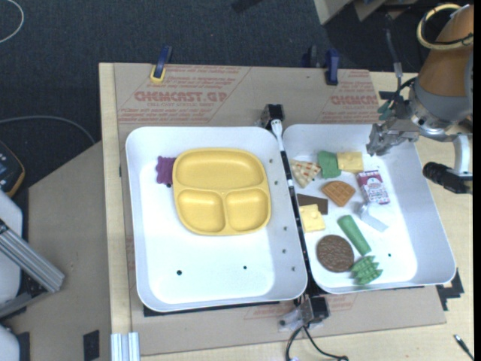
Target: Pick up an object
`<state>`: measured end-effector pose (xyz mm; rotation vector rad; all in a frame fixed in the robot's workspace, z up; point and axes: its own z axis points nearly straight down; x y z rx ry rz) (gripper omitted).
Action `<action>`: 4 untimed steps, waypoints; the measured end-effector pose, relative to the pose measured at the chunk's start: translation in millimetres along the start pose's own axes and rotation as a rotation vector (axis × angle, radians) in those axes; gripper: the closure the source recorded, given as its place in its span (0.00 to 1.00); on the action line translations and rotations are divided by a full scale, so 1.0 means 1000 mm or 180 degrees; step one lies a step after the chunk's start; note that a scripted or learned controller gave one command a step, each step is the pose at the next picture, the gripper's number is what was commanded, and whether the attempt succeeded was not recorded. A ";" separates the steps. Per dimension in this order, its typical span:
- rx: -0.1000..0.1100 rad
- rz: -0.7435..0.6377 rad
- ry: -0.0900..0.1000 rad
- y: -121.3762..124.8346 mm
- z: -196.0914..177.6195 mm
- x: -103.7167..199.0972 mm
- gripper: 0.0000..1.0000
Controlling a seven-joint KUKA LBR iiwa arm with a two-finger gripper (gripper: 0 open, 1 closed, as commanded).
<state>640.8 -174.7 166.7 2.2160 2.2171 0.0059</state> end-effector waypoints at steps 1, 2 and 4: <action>-0.0005 -0.0002 -0.0002 0.002 -0.055 -0.001 1.00; 0.0029 -0.0011 0.0015 -0.028 -0.067 0.045 1.00; 0.0035 -0.0008 0.0015 -0.093 -0.063 0.111 1.00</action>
